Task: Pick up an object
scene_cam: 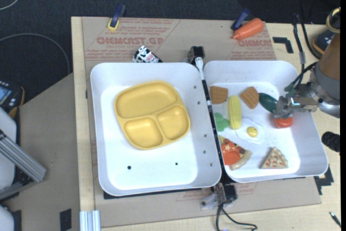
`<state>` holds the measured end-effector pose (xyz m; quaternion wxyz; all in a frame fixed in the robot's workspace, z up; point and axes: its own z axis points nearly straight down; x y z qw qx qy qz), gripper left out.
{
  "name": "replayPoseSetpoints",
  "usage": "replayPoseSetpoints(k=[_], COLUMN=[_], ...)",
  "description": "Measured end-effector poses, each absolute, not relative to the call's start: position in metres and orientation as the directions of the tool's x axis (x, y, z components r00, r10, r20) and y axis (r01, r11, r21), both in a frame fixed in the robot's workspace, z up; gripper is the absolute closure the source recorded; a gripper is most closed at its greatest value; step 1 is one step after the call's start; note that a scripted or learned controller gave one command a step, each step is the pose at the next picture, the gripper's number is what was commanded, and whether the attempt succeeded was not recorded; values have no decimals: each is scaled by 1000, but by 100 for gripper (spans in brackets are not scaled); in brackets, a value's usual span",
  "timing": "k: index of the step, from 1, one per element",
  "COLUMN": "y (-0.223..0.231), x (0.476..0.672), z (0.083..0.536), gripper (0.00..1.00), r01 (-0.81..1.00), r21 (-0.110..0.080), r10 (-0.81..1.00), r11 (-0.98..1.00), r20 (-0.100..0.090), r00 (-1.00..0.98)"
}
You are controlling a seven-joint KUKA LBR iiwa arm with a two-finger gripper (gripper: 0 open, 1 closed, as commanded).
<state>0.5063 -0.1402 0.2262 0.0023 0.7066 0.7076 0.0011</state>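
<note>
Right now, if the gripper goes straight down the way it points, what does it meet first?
Most likely the small red toy in the right bin: the gripper hangs just above it. The dark green piece lies close beside, and depth is unclear, so it could be brushed.

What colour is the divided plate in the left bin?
Yellow; the divided plate shows plainly in the camera view.

Small red tomato-like object lies in the right bin, near its right wall, just right of a dark green piece.
</note>
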Motion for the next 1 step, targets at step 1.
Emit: replayPoseSetpoints(k=[1], y=[-89], x=[531], z=[236], gripper=[100], r01=[1000], r21=[5], r10=[1000], r11=[7], r20=[0], r00=[-7])
